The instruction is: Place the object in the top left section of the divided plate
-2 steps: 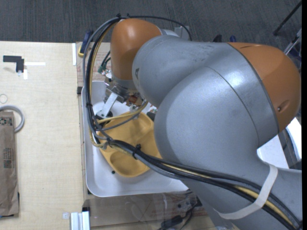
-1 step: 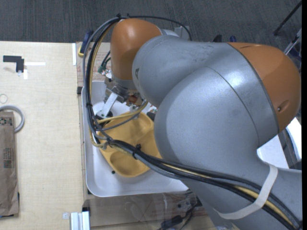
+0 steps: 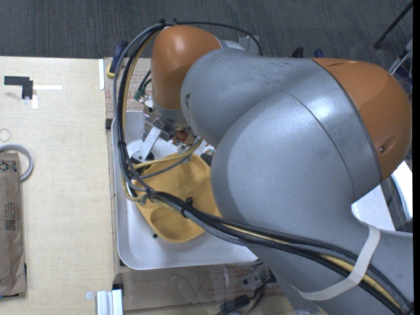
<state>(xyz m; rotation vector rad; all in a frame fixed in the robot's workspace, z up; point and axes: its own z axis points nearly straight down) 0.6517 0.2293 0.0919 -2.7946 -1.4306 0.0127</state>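
Observation:
A yellow divided plate (image 3: 176, 205) lies in the white bin (image 3: 134, 245), with a rounded section toward the front and a ridge crossing it. My arm reaches over the bin from the right and hides most of the plate and the bin's far side. The gripper (image 3: 174, 135) hangs below the orange wrist band, just above the plate's far left part. Yellow and black cables loop across the plate's left edge.
To the left of the bin is a wooden bench top (image 3: 59, 176). On it are a brown paper bag (image 3: 10, 225) at the left edge, a grey ring (image 3: 23, 159) and a small black bracket (image 3: 20, 83). Dark floor lies behind.

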